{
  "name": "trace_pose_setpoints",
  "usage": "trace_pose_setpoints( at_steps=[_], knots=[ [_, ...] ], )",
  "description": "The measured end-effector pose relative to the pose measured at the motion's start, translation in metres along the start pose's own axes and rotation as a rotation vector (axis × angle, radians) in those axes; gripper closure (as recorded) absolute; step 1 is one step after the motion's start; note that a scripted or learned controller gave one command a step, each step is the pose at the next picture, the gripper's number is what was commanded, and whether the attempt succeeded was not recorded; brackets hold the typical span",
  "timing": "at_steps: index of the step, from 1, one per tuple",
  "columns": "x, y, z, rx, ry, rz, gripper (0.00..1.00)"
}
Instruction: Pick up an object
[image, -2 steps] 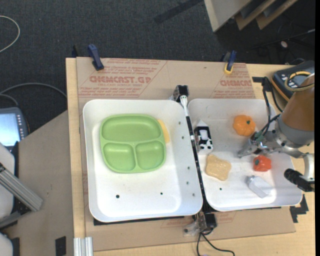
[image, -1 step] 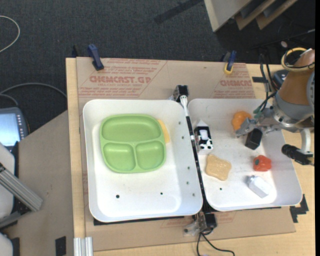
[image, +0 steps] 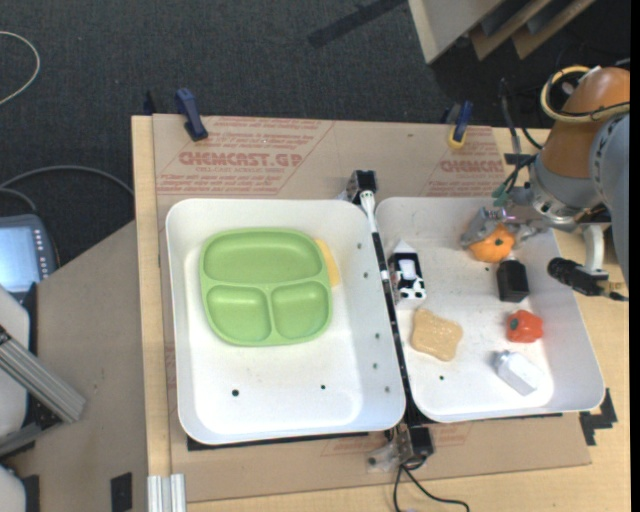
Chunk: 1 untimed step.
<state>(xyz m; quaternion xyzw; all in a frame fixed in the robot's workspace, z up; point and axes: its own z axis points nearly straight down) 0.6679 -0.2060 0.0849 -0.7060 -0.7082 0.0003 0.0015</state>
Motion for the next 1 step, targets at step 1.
trace_pose_setpoints(
  at_steps=[1],
  knots=[
    [-0.0013, -0.0006, -0.0116, -0.004, -0.003, 0.000, 1.00]
  ],
)
